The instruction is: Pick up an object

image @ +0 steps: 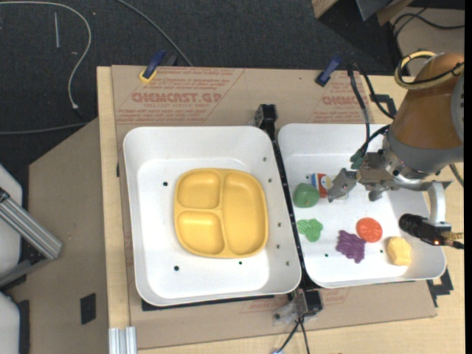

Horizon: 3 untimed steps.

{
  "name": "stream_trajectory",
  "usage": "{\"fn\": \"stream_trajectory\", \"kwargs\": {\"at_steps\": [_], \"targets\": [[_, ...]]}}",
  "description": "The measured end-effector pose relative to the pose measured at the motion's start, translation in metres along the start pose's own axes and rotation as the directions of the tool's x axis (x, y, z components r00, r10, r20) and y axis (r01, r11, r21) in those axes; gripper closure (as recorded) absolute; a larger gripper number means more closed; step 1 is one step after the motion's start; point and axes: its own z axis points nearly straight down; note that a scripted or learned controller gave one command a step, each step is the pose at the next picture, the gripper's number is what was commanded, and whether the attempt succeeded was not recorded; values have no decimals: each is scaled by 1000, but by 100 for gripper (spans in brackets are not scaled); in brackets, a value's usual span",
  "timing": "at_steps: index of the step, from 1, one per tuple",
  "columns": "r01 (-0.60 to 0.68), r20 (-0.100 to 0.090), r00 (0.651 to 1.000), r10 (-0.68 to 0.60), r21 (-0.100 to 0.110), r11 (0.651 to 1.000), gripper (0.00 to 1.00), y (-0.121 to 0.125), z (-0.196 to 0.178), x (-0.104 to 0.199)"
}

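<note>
hand (341,186): over right bin (332,268), upper-middle; can't tell how it's set, too blurred and partly under the wrist. Nothing seen in it.
nearest target: green round piece (306,195), just beside hand at about 8 o'clock. My pick for the grasp (judgement only).
axis: roughly round, no clear long axis, so approach angle shouldn't matter much.
behind it: small red/white/blue item (318,180), touching or nearly touching the green piece, right at the hand. Crowding risk.
other candidates: green leafy piece (310,229) at 7 o'clock, purple cluster (351,245) at 6, orange-red piece (369,229) at 5, yellow lump (399,251) further out at 4–5.
left bin (147,168): yellow divided plate (220,212), well apart at 9 o'clock.
surface: both bins on cardboard sheet (184,91) over the tabletop.
room: dark carpet (221,21), loose cables.
</note>
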Motion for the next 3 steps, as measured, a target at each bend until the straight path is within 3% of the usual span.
{"fn": "stream_trajectory", "kwargs": {"at_steps": [1, 3], "targets": [[3, 2, 1000, -3, -14, 1000, 0, 3, -7, 0], [2, 1, 1000, -2, -11, 1000, 0, 9, 99, 3]]}}
